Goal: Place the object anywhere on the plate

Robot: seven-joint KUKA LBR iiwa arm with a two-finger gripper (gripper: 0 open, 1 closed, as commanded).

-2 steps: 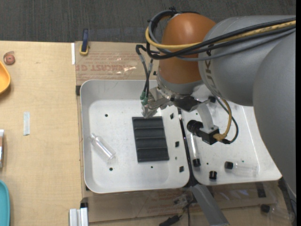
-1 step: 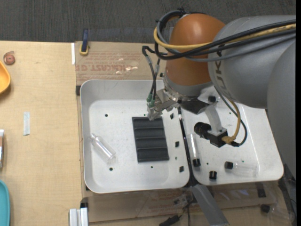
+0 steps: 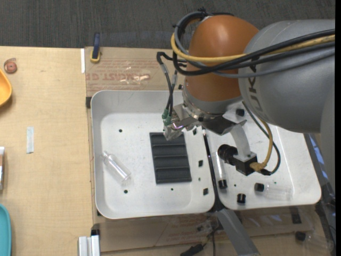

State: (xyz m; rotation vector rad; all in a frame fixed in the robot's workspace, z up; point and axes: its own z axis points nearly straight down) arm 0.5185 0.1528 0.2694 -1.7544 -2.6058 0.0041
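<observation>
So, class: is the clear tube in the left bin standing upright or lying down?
Lying down. The clear tube rests flat on the left bin floor, angled diagonally, beside the black ridged block.

1. Grey arm with orange band (image 3: 218,57) reaches in from the right, over the bins' shared edge.
2. Gripper (image 3: 173,129) sits at the far end of a black ribbed rectangular plate (image 3: 170,158), in the left white bin (image 3: 106,196).
3. Clear plastic tube (image 3: 116,166) lies near that bin's left edge.
4. Right white bin (image 3: 298,193) holds small black parts near its front edge.
</observation>
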